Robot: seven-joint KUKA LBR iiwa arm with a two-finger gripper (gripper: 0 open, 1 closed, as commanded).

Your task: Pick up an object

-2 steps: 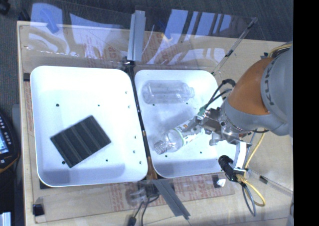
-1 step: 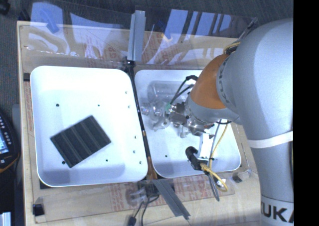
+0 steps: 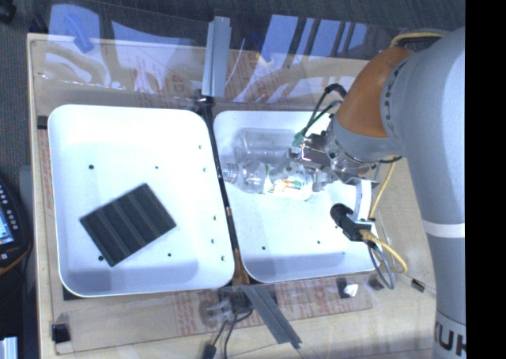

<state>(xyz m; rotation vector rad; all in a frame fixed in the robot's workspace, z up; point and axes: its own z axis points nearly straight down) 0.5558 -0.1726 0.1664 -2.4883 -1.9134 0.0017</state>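
A clear plastic bottle [image 3: 257, 161] lies on its side in the right bin [image 3: 292, 258], long axis running across the view. The claw [image 3: 310, 161] sits at the bottle's right end; whether it is apart or together, I cannot tell. A dark ridged panel [image 3: 128, 223] rests in the left bin [image 3: 79, 136].

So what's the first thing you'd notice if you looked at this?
Probably the big grey robot arm with its orange band, reaching in from the right over the right bin. Under its gripper lies a clear plastic bottle, hard to spot against the white. In the left bin, a dark ribbed panel lies flat and stands out sharply.
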